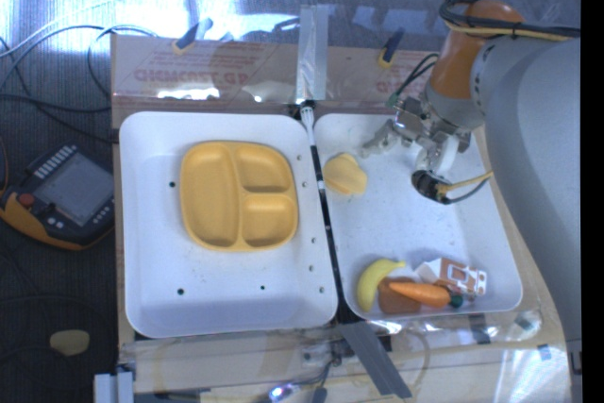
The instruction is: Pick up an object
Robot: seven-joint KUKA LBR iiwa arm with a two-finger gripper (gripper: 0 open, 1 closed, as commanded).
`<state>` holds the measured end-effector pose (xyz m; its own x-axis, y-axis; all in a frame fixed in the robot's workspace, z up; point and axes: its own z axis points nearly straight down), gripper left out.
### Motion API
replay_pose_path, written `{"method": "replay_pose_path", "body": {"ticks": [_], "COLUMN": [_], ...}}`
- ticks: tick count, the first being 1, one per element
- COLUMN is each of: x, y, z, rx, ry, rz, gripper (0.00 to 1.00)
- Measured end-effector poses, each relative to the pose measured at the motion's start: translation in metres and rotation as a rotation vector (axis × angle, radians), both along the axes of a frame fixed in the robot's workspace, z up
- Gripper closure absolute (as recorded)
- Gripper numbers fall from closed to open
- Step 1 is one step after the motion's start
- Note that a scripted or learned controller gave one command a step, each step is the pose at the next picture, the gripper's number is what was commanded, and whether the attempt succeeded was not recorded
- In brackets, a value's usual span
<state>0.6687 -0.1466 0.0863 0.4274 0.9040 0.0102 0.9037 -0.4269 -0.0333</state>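
One tray (238, 194), one banana (374, 279), one carrot (415, 293)

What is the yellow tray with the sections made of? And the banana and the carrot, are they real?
The yellow tray looks like hard plastic: one even colour, smooth moulded dividers, a soft sheen. The banana and the carrot are probably plastic toys, not real food: their colours are flat and their surfaces look smooth, with no spots. The view is too small to be sure.
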Motion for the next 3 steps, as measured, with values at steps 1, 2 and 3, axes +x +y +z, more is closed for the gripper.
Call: {"method": "replay_pose_path", "body": {"ticks": [1, 2, 3], "x": [-0.007, -0.014, -0.006], "y": [0.027, 0.027, 0.085], "z": [0.002, 0.002, 0.095], "rx": [-0.036, -0.034, -0.033], "ry": [0.009, -0.020, -0.015], "rz": [-0.261, -0.241, -0.511], "gripper": [0.00, 0.00, 0.00]}}
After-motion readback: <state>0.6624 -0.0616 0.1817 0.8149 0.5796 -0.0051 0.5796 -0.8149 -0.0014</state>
